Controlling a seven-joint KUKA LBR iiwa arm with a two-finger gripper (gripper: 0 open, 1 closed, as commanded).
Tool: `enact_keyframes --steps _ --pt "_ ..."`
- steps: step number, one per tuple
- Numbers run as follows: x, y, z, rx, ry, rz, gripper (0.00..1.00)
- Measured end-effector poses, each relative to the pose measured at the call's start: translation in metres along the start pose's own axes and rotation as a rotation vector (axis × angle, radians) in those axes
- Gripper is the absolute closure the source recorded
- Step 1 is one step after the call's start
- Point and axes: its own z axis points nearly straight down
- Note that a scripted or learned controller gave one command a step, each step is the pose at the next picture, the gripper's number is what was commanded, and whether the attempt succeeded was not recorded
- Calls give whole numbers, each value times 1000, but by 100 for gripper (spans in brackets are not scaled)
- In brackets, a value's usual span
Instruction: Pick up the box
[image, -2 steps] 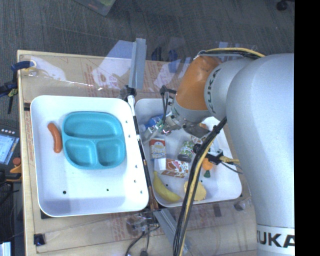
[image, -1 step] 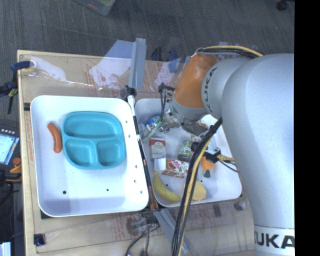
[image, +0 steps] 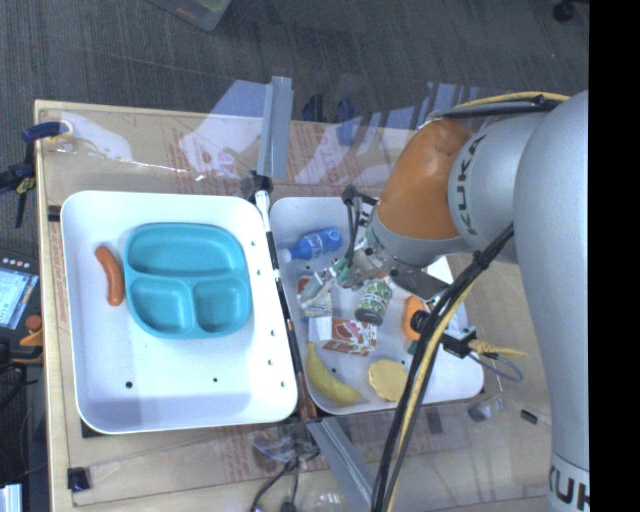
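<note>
The box (image: 347, 334) is a small flat carton with red and white print, lying in the middle of the right bin (image: 452, 382). My gripper (image: 352, 270) hangs below the orange wrist band over the back half of that bin, a little behind the box and apart from it. It is close to a crumpled silver wrapper (image: 317, 291) and a small green-labelled can (image: 375, 299). The arm's bulk hides the bin's right side.
In the right bin also lie a blue bottle (image: 316, 243), a banana (image: 329, 378), a round yellow cookie (image: 388, 379) and an orange item (image: 415, 319). The left bin (image: 170, 385) holds a teal divided plate (image: 188, 276) and a sausage (image: 111, 274).
</note>
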Motion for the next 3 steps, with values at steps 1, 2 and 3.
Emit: enact_keyframes --steps 1,2,3 --pt "-36 39 64 0 0 -50 0" --pt "-35 40 55 1 0 -53 100" --pt "-35 40 55 1 0 -53 0"
